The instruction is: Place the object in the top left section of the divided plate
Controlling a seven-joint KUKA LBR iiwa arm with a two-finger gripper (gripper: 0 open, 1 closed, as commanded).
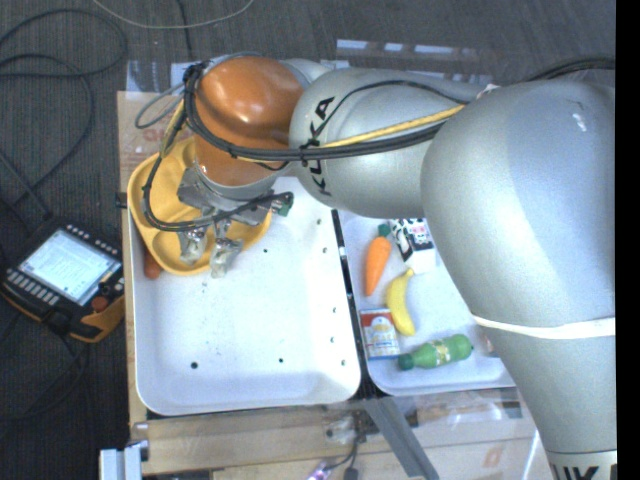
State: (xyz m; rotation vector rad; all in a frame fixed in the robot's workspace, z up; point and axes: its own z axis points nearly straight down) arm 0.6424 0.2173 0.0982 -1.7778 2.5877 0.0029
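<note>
- The grey arm fills the right side and reaches leftward over the bins; black letters reading "KUKA" run along its link, with more lettering at the near right corner that is too cropped to read.
- Its orange band sits above the wrist, ringed by black cables, and hides most of the plate's far part.
- The left bin is a shallow white tray; its near half is bare white floor with a few dark specks.
- The yellow divided plate lies in the far left corner of the left bin, its rim showing left of and below the wrist; the sections are largely covered.
- The gripper hangs over the plate's near edge, its metal fingers a little apart, with nothing seen between them.
- A small reddish-brown object peeks out at the plate's near left edge; too little shows to name it.
- The right bin, partly under the arm, holds a carrot, a banana, a green bottle lying on its side, a small carton with a red label too small to read, and a black-and-white packet at the arm's edge.
- A handheld control pendant with a lit screen lies on the dark floor left of the bench.
</note>
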